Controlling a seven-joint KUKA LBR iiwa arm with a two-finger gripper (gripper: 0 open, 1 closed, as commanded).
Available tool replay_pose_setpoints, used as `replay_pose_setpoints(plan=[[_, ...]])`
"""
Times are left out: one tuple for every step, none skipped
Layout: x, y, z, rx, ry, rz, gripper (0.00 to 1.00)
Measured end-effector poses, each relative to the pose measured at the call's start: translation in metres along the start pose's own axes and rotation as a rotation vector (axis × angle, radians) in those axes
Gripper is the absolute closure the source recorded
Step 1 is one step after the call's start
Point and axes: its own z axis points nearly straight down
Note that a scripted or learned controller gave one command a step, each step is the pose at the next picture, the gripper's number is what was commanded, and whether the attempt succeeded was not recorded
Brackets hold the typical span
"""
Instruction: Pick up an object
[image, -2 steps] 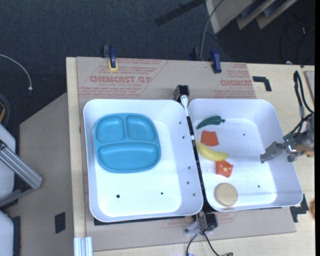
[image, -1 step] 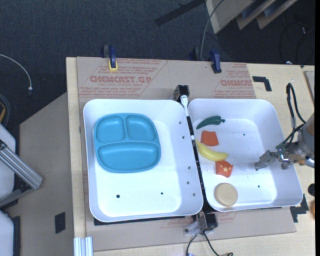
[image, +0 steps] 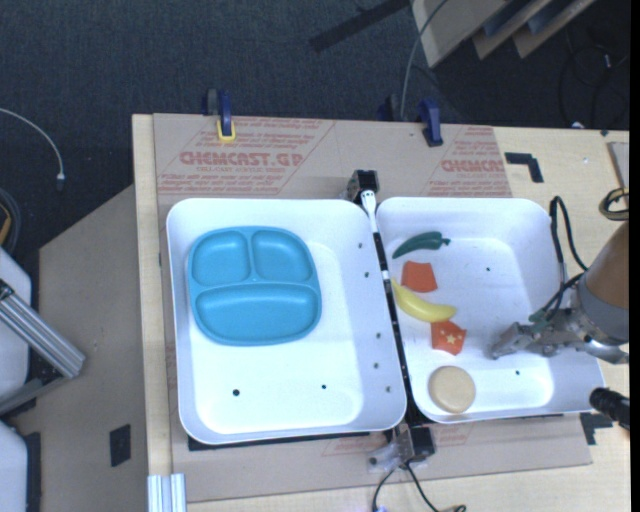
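Observation:
The right bin holds a green pepper, an orange-red block, a yellow banana, a small red piece and a tan round bun. My gripper reaches in from the right and sits low over the right bin's floor. It points left, a short way right of the small red piece and above-right of the bun, touching neither. Nothing shows in its grasp.
The left bin holds a blue divided plate. A black ridge marks where the two bins meet. A dark cable runs down along the right bin's right wall. Blue clamps sit at the board's far edge.

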Motion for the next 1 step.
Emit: replay_pose_setpoints(plan=[[-0.0007, 0.0008, -0.0129, -0.005, -0.004, 0.0, 1.0]])
